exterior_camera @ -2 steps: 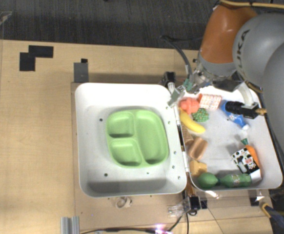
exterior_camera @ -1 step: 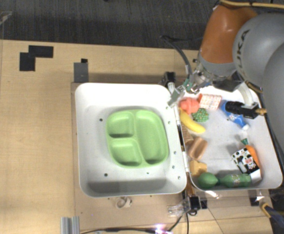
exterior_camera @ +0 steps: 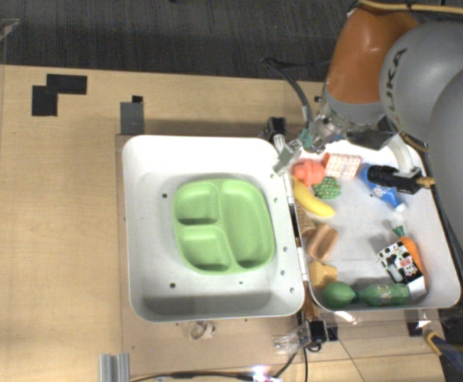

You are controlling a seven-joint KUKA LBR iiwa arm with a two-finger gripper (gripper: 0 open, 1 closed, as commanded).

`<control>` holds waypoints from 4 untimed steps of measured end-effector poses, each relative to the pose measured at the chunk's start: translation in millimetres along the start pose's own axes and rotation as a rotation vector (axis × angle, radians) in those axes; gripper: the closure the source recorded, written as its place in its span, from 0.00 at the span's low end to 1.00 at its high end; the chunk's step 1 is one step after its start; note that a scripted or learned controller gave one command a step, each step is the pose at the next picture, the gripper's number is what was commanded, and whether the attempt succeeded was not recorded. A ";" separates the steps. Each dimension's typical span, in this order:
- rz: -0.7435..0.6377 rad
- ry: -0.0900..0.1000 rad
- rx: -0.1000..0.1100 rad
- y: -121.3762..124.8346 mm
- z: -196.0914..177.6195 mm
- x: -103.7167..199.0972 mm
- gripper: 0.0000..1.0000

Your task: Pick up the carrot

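Claw [exterior_camera: 289,156] by the banana [exterior_camera: 313,202], carrot [exterior_camera: 410,251] lying free
The claw hangs just behind the banana; apart or together, I cannot tell. The carrot lies well to the banana's right, clear of the claw.

On a wooden bench [exterior_camera: 56,213], 2 white bins side by side. In the left bin [exterior_camera: 148,165], a green tray [exterior_camera: 223,223] with 3 compartments, lying flat in the middle. In the right bin [exterior_camera: 446,285], along the left wall: a red toy [exterior_camera: 308,170] at the far end, a banana [exterior_camera: 313,202] just below it, then a brown bun [exterior_camera: 320,241] and a tan piece [exterior_camera: 324,274]. Beside the red toy, a green knobbly ball [exterior_camera: 327,188] and a pink wafer [exterior_camera: 343,165]. Near the far right, a blue item [exterior_camera: 384,189]. Along the near wall, a lime [exterior_camera: 339,294] touching a cucumber [exterior_camera: 383,294], with a cow-print carton [exterior_camera: 394,263] just above
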State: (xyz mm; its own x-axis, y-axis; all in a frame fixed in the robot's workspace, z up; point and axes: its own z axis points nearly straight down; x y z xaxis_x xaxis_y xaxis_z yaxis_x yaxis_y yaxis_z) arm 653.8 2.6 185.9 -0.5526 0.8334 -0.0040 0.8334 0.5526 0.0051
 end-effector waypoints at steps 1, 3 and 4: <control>0.000 0.000 0.000 0.0 0.0 0.0 0.00; 0.000 0.000 0.000 0.0 0.0 0.0 0.00; 0.000 0.000 0.000 0.0 0.0 0.0 0.00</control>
